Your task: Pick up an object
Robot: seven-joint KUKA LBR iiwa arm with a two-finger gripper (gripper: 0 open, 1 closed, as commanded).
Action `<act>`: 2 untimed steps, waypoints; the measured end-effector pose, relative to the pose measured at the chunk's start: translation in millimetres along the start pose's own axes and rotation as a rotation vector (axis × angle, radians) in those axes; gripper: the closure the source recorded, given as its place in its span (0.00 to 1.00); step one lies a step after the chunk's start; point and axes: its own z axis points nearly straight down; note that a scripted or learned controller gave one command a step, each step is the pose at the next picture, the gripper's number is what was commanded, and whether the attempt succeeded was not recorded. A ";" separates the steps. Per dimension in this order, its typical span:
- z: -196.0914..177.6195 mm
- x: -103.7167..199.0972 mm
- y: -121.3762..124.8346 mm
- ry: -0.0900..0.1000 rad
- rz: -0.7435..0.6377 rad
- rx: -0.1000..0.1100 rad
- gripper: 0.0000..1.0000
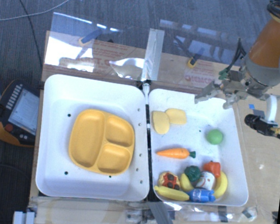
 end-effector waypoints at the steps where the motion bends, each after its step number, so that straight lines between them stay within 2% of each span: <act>1: 26.3 -0.5 1.9 0.001 0.105 0.001 0.00; 2: -55.4 -20.8 25.8 -0.005 -0.008 -0.002 0.00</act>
